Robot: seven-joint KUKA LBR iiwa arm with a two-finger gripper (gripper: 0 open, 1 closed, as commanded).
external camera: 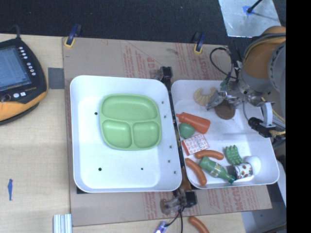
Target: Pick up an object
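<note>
Two-finger metal gripper [215, 101] sits low in the right shallow white bin [265, 178], approx 12 o'clock of that bin. Its dark fingers look spread, w/ nothing between them. Tips lie just beside a pale tan curved piece [199, 96] at 9 o'clock and a brown round object [225, 111] at 5 o'clock. Either could be the target; can't tell which.

Rest of the clutter is toward 6 o'clock: orange plastic carrot [194, 122], green round toy [186, 130], red-print card [195, 143], two orange sausages [209, 155], green bottle [216, 170]. Probably dumped loose for random grasp tries.

Left white bin [82, 130] holds a green three-section plate [130, 121], centred.
</note>
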